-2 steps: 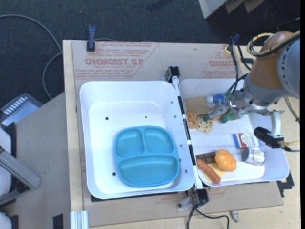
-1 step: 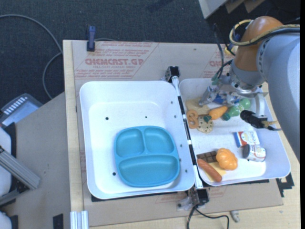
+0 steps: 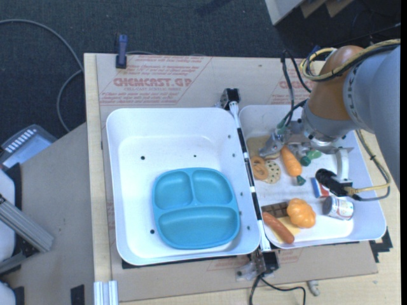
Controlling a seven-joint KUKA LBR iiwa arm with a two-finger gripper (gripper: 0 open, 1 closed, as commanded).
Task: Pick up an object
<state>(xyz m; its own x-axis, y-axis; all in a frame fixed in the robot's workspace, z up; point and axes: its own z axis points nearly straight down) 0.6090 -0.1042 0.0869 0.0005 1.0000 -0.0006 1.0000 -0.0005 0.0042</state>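
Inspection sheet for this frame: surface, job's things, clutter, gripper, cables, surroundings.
Surface: bench with printed board bearing left bin and right bin.
Job's things: in right bin, carrot, orange fruit, hot dog, cookie, small can.
Clutter: blue divided plate in left bin.
Gripper: gripper low over right bin beside the carrot; finger state unclear.
Cables: yellow and black cables at the wrist; grey cable on the floor.
Surroundings: dark carpet.

The grey arm with an orange band [image 3: 356,88] is cut off by the right edge and hides the right white bin's [image 3: 372,224] far corner.
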